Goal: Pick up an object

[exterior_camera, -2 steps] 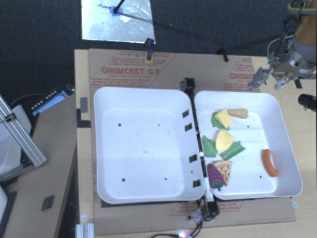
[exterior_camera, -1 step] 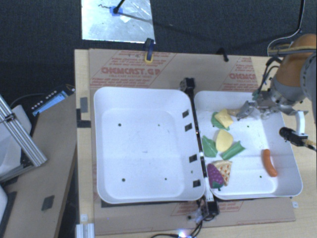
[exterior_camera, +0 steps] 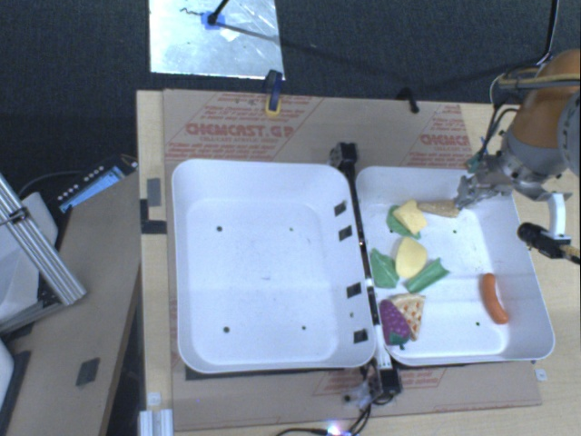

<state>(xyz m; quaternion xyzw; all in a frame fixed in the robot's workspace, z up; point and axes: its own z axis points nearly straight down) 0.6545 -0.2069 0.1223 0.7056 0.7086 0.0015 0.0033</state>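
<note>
You see a bright, even light from above. The two white bins [exterior_camera: 263,262] shine almost too white. A silver sheet [exterior_camera: 215,24] at the top glares. Shadows are soft and small. The arm's [exterior_camera: 543,116] edge looks a bit blurry.

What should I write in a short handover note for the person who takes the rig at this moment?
Tool: low over the right bin's far side, at the tan slice; grip state unclear.
Right bin holds, from far to near: tan slice, yellow-green piece, yellow piece, green pieces, pizza slice, grapes, and a sausage near its right side.
Done: nothing lifted.
Left: grasp one item and raise it.
</note>
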